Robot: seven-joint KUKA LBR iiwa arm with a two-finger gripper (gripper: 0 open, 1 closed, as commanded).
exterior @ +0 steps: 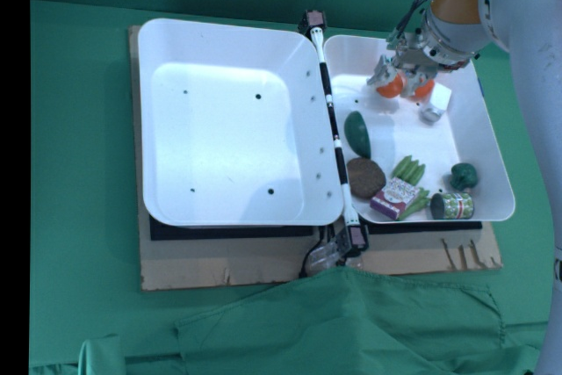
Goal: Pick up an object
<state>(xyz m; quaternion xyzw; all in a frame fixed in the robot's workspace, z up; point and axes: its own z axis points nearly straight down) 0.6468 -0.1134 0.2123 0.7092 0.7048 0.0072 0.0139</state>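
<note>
While the gripper is lowered into the right bin near its far edge, an orange object is seen between and just under the fingers. The jaws appear apart, straddling it; whether they are clamped cannot be told, since the orange shape is partly hidden and may be two pieces. The step in hand is judged to be the grasp itself: descent done, closure pending. Next, the jaws would need to be closed squarely and a straight lift made, clear of the white block just beside. No long axis can be read on the orange object; it looks rounded. Elsewhere in the bin, a dark green oval is laid with its long axis running from far edge to near edge. A can lies on its side by the near right corner.
</note>
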